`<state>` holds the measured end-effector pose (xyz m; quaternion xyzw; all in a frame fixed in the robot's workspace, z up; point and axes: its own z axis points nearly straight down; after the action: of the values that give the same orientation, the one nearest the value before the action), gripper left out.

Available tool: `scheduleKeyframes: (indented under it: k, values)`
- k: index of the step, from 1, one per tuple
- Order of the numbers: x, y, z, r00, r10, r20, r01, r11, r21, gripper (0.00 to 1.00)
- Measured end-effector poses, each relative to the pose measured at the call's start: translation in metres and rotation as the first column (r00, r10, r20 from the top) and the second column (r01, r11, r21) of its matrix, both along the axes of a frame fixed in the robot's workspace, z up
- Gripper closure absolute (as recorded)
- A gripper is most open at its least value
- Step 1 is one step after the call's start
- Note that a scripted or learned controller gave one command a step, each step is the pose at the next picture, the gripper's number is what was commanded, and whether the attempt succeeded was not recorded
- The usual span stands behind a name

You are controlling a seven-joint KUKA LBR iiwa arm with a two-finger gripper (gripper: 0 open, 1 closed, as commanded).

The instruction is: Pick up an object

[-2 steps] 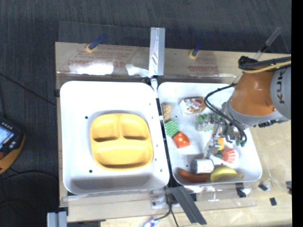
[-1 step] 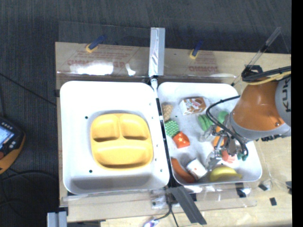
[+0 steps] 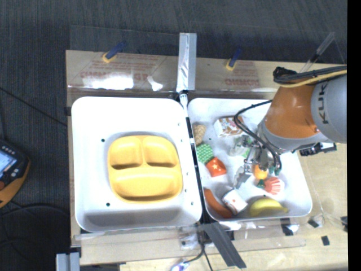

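Two shallow, glossy white plastic bins sit side by side. The left bin [image 3: 90, 151] holds a smooth yellow moulded tray [image 3: 145, 167] with rounded corners, split into three compartments. The right bin [image 3: 302, 199] holds a jumble of small toy foods: a green block [image 3: 203, 152], an orange-red wedge [image 3: 216, 166], a printed packet [image 3: 228, 127] at the far side, a brown sausage shape [image 3: 215, 204], a white cube [image 3: 234, 199] and a curved yellow banana [image 3: 265, 207] along the near edge. The gripper [image 3: 252, 168] reaches down into this bin's right half beside a small orange piece [image 3: 260, 172] and a red-and-white piece [image 3: 272, 185]; whether its claw is spread or pinching cannot be told.
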<state>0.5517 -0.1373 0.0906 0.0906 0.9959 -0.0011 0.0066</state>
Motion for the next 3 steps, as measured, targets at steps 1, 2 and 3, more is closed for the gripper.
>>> scheduleKeyframes:
  k: [1,2,3]
  values:
    - [0.077,0.012,0.001,0.999,-0.035,-0.03,0.035,0.999,-0.001,0.0]
    - [0.014,-0.003,0.0,0.999,-0.049,-0.002,0.049,0.999,-0.001,0.0]
    - [0.079,-0.018,0.0,0.999,-0.03,-0.032,0.03,1.0,0.006,0.0]
